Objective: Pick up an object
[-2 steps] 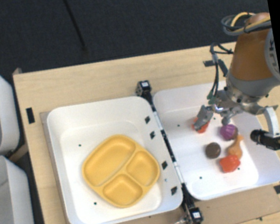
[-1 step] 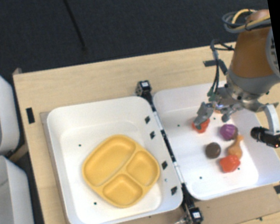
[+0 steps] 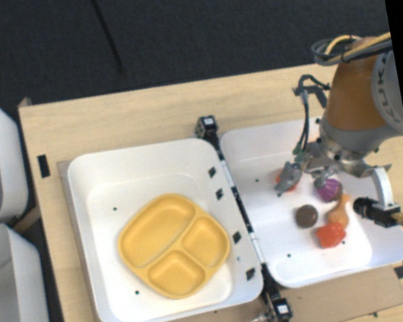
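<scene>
Four loose items sit in the right bin: a small red piece under the gripper tip, a purple ball, a brown ball, and an orange-red toy lower right of centre. The left bin carries a yellow divided plate, well apart from all of that.

The gripper is down in the upper middle of the right bin, right at the red piece. Whether it's open or closed, can't tell; no object is visibly clamped, so I wouldn't count it as a grasp.

The red piece looks like the target. It's small and low, so the tip needs to be centred on it and seated close to the bin floor before closing, or it will likely squirt out sideways. The purple ball is just beside it, lower right; keep the approach vertical to avoid knocking it. Lift straight up and slowly, then confirm something actually hangs from the tip.
</scene>
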Controlling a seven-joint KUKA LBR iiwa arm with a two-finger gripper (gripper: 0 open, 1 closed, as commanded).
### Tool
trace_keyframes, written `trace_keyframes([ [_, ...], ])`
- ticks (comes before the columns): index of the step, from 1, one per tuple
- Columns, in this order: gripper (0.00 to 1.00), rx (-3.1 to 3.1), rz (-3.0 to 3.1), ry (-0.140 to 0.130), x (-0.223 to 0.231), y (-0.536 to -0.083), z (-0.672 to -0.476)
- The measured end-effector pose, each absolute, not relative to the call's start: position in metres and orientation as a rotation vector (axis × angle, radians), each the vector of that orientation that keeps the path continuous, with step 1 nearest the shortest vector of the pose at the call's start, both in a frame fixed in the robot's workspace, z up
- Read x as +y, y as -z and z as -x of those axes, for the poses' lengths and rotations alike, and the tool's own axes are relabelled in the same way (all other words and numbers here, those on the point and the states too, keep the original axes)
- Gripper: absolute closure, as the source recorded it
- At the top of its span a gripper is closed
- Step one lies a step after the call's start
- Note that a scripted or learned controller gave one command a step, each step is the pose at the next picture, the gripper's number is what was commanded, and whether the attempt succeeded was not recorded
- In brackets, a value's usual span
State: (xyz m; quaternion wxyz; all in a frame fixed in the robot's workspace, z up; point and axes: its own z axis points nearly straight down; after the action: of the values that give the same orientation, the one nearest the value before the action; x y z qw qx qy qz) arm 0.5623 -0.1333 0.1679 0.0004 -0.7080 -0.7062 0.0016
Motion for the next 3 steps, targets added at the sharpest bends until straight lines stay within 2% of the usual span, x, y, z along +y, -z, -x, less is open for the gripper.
trace_keyframes([
  [1,0.00,-2.215,2.223,-0.007,-0.133,-0.104,-0.562],
  [2,0.00,-2.216,2.227,-0.001,-0.134,-0.101,-0.562],
  [3,1.00,-2.210,2.235,0.003,-0.135,-0.111,-0.562],
])
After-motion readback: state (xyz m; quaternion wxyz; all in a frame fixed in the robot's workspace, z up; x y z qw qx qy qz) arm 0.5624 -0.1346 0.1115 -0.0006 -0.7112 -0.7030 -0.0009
